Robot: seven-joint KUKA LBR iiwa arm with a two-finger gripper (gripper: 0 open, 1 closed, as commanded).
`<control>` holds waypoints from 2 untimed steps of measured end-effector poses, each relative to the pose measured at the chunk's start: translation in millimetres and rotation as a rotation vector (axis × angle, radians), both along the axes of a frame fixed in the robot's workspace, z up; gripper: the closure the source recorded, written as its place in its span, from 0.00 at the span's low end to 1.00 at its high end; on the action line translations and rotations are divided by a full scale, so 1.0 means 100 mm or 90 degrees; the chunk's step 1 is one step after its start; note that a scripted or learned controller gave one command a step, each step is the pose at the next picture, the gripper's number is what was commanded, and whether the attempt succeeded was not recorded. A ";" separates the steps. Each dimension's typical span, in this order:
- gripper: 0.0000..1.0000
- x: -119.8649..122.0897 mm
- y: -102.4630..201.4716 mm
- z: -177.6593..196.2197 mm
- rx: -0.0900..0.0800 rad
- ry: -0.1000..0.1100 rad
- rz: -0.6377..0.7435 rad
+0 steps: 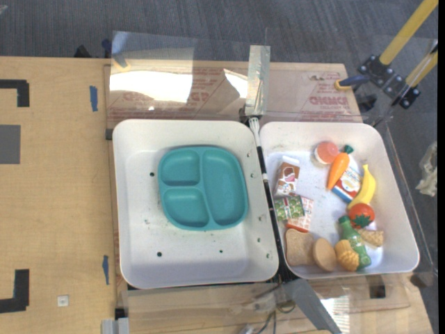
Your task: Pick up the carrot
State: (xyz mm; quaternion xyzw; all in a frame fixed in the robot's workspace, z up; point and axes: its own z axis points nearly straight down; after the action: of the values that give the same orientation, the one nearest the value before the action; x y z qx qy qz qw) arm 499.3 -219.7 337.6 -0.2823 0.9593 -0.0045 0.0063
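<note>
The carrot point(338, 168) is orange with a green top and lies tilted in the upper middle of the right white bin point(389, 141). Its green end points up and to the right. Beside it on the left is a round orange-pink slice point(325, 152), and a yellow banana point(366, 186) lies to its right.
The left bin point(132, 207) holds a teal divided plate point(204, 187). Around the carrot in the right bin are small food boxes point(287, 179), a green packet point(293, 207), a tomato point(361, 214), bread slices point(299, 248) and other toy food point(350, 250). Yellow stands point(410, 26) rise at the top right.
</note>
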 end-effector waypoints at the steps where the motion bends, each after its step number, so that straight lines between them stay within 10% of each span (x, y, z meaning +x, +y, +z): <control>1: 0.00 -0.01 0.01 -0.04 0.003 0.005 0.001; 2: 0.00 0.05 0.02 -0.97 0.006 0.010 0.080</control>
State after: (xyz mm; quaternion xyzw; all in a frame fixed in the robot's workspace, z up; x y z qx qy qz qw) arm 504.4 -217.6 240.8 -0.3418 0.9398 0.0023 0.0003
